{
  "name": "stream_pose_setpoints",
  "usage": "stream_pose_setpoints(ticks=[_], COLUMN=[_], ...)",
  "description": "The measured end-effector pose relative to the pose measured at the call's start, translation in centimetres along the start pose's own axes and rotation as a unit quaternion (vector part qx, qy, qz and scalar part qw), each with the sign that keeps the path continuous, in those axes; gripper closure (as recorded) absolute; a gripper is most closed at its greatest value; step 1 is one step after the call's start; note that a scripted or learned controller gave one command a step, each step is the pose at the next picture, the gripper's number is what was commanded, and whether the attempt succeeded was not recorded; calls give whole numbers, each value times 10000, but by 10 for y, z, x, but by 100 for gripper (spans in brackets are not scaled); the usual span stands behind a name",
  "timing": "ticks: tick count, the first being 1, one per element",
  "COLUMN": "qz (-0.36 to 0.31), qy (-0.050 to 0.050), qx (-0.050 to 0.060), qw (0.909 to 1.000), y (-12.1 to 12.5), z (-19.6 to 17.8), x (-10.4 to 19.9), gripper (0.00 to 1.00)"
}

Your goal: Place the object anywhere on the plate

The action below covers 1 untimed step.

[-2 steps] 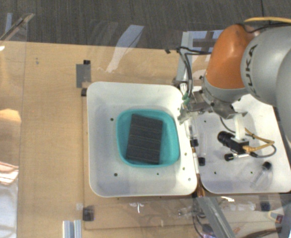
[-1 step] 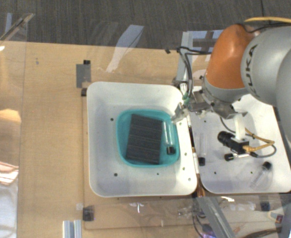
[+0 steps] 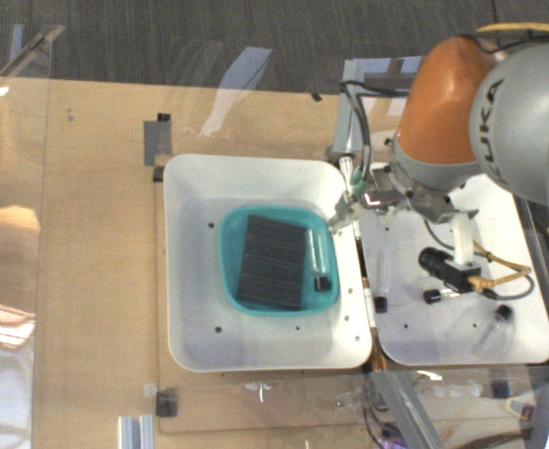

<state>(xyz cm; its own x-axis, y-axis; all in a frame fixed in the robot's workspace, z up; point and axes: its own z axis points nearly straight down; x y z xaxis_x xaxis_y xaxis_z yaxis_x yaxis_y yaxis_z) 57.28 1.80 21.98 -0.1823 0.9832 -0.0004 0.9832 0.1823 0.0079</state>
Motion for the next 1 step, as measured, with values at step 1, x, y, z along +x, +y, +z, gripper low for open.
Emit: stream_pose_setpoints(ticks=[1], qz=[-13], qy=[4], qx=[22], qw=[10000], y=[15], z=[35], x=[63], gripper=[0])
